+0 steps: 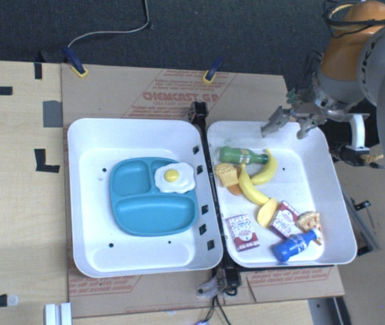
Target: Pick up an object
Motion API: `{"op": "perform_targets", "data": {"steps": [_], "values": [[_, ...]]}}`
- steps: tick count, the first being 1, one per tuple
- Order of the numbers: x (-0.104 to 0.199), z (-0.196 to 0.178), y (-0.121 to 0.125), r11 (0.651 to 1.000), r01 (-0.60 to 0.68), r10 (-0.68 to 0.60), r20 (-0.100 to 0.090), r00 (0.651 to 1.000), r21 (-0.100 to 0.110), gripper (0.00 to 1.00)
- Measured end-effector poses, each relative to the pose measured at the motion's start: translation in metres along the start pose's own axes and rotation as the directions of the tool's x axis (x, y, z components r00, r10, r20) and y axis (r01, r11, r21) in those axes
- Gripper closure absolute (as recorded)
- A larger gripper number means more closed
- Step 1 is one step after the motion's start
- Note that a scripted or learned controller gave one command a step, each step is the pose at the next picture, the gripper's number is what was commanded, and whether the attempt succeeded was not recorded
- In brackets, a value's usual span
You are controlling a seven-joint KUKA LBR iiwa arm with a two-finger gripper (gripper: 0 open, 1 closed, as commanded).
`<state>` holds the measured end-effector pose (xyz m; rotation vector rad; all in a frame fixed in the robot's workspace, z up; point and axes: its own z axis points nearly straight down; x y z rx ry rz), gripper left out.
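**Gripper spread above the right bin's far edge**

While its two fingers stand splayed apart with nothing between them, the gripper hangs over the far rim of the right bin, above the arm's orange band and grey wrist reaching in from the right. Nearest to it in the bin lies a green bottle on its side, touching the top of a banana that curves down toward the bin's middle. Just left of the banana sits a small tan block. Toward the near side lie a yellow wedge-shaped piece, a red-and-white packet, a second red packet, a tan lump and a blue bottle, the last three close together. Across the divider, the left bin holds a blue divided plate, with a toy fried egg resting on the plate's upper right corner. Both bins sit on a sheet of cardboard.
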<state>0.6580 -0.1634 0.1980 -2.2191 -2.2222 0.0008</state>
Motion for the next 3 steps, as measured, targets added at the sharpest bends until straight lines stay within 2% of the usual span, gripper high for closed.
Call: {"op": "perform_targets", "data": {"steps": [1, 2, 3], "values": [[0.008, 0.097, -0.029, 1.000, 0.000, 0.000, 0.000, 1.000, 0.003, 0.00], [0.009, 0.087, -0.028, 1.000, 0.001, -0.001, 0.000, 1.000, 0.002, 1.00], [0.072, 0.013, -0.051, 1.000, 0.001, -0.001, 0.000, 1.000, -0.002, 1.00]]}}
